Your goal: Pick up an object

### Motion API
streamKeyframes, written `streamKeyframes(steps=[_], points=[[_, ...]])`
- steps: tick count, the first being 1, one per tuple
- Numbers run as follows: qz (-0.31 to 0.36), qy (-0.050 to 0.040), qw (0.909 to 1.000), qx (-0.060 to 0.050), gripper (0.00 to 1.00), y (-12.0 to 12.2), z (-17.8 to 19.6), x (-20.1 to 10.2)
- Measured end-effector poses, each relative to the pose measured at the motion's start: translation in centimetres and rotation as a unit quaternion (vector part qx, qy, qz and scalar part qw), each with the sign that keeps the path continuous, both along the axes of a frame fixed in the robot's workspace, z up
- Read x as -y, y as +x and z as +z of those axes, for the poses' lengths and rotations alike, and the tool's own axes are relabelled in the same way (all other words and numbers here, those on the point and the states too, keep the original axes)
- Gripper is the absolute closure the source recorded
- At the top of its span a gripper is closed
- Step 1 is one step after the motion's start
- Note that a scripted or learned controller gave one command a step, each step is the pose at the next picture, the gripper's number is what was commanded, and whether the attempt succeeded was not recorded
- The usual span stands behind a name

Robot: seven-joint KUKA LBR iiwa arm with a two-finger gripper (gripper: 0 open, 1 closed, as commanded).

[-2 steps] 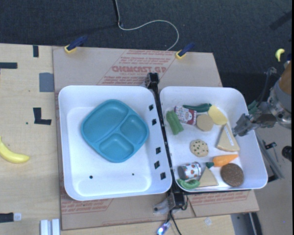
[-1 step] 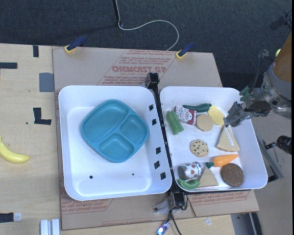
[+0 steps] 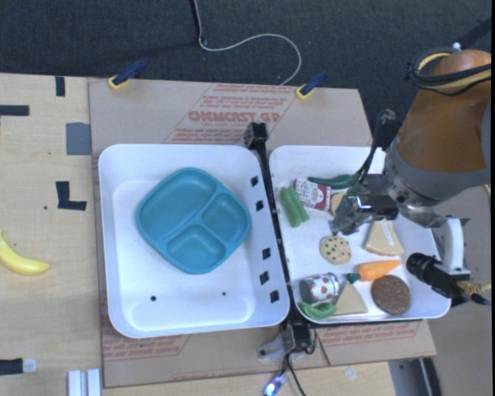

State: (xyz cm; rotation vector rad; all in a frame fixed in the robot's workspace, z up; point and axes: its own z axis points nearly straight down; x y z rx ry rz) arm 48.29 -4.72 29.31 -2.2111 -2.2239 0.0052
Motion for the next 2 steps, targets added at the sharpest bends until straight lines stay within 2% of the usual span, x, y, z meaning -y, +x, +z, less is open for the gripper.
streamKeyframes(steps=[1,2], points=[[0.002,0.0003,1.0,0.003,1.0,0.1,2.7,-7.0],[0.001,0.0009,0.9999,0.011,1.0,0.2,16.7,-11.9]])
